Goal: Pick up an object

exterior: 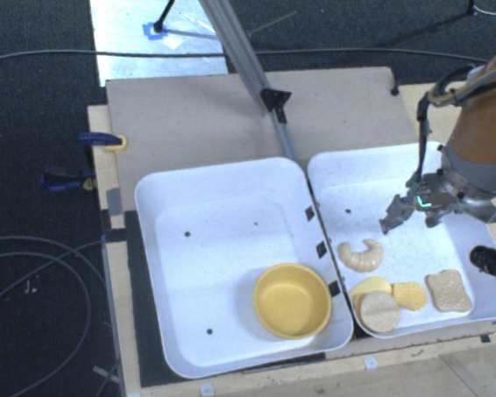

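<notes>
Lower right of frame, right bin: round cracker, yellow chip, toast slice, and above them a croissant; yellow bowl in the left bin. Croissant looks light, rigid, toy-like, best pinched across its thick middle. Gripper hangs above and right of it, holding nothing; jaws' spread cannot be told.

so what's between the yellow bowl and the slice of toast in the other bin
In the camera view, between the round yellow bowl and the tan toast slice lie the bins' adjoining rims, then a pale round biscuit and a yellow chip.
</notes>
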{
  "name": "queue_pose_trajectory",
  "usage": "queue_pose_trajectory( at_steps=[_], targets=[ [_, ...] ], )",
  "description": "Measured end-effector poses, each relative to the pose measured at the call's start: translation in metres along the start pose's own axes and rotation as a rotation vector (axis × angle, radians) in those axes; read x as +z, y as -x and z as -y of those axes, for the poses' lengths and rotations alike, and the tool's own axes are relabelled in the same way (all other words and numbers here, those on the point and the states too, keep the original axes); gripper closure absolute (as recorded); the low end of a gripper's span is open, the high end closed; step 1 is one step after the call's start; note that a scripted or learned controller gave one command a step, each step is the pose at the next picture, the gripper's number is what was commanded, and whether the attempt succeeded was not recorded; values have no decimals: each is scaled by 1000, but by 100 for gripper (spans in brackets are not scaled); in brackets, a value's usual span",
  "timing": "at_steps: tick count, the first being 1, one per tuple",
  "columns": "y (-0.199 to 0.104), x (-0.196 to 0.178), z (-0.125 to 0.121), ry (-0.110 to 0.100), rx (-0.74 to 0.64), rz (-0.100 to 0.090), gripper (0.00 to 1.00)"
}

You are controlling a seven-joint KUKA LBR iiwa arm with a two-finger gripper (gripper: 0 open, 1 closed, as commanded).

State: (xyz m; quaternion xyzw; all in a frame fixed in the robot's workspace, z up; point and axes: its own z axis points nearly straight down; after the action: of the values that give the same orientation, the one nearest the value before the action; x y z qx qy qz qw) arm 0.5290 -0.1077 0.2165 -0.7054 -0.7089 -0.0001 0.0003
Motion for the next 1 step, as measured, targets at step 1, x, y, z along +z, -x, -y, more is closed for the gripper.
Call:
queue_pose_trajectory(
  at_steps=[1],
  targets=[
    [0, 0, 0, 0, 0, 0, 0]
  ],
)
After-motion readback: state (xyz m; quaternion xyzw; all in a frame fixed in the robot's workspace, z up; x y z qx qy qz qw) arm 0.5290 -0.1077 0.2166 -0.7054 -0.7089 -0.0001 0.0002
